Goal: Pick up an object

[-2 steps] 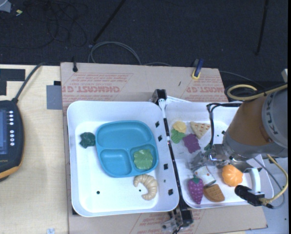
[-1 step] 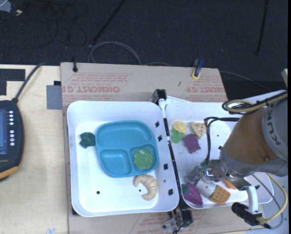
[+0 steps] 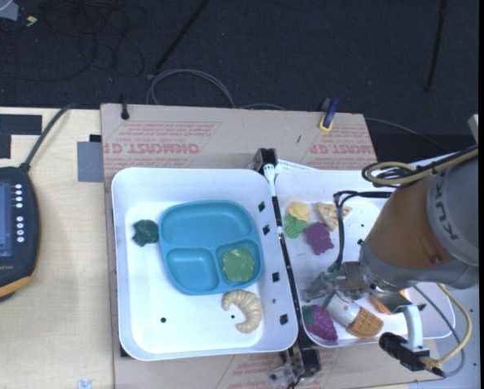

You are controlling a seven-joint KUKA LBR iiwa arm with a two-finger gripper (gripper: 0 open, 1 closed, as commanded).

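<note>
Plainly, the pick is not yet made: the gripper (image 3: 332,285) is down low in the right bin (image 3: 363,217), its dark fingers near the bin's left wall, and nothing can be seen held between them; whether they are spread or closed I cannot tell at this slant. The nearest candidates lie just beside it: a purple grape bunch (image 3: 322,322) and a waffle cone (image 3: 363,323) in the near corner, with a second purple piece (image 3: 318,237), a yellow toy (image 3: 298,211) and a tan one (image 3: 329,213) farther back. In the left bin (image 3: 144,331) sit a blue divided tray (image 3: 194,254), a croissant (image 3: 243,309) and a dark green piece (image 3: 146,232). So grasping and lifting both remain, by my judgement. Red print on the cardboard (image 3: 225,140) under the bins reads upside down and mirrored, too blurred to spell out with confidence; "KU" shows on the arm (image 3: 424,233).
</note>
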